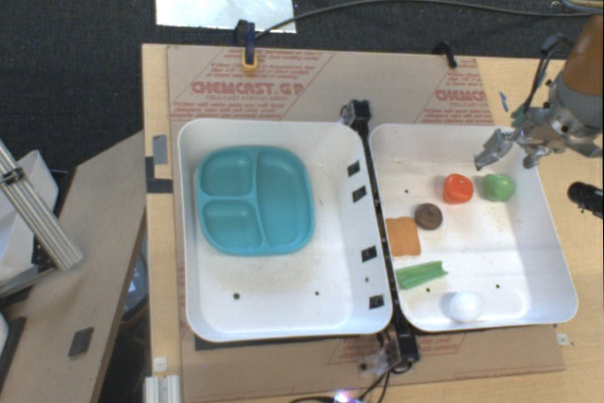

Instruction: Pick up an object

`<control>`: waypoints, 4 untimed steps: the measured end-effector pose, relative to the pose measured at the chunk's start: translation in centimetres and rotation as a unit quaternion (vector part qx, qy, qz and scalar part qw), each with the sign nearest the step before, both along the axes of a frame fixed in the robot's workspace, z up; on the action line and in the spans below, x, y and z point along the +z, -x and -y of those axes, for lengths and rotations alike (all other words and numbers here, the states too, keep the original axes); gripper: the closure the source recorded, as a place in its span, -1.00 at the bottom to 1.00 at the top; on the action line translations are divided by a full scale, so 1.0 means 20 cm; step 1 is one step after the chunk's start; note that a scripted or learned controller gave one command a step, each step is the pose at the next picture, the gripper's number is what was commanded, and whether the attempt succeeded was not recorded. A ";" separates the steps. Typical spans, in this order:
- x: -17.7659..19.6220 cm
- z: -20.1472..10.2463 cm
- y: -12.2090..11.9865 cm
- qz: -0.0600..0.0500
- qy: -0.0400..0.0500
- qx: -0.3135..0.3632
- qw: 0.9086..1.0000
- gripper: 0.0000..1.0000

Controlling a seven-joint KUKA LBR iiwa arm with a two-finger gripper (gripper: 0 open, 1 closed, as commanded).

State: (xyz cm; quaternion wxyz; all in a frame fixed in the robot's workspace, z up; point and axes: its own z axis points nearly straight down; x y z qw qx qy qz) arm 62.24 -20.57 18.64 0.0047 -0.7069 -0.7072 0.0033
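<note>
Right bin (pixel 552 241), contents: green ball (pixel 498 188) near the far right wall; orange-red round object (pixel 458 189) just beside it on the left; dark brown disc (pixel 428 216); orange-tan flat piece (pixel 404 237); green elongated piece (pixel 420 275); white ball (pixel 462 306) at the near edge.

Gripper (pixel 510 153): above the bin's far right corner, over the green ball, fingers spread apart, nothing between them.

Left bin (pixel 283 316): teal compartment plate (pixel 255 200).

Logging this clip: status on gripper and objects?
Two-finger gripper open, holding nothing, above right white bin. Round green object nearest, orange-red one beside it. Nothing blocking.
</note>
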 end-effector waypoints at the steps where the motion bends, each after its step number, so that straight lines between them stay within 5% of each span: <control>1: 0.05 0.00 -0.02 0.007 0.001 0.002 1.000 -1.00; 3: -0.46 -0.09 -0.08 0.007 0.001 0.004 1.000 -1.00; 4: -0.50 -0.09 -0.09 0.007 0.001 0.003 1.000 -1.00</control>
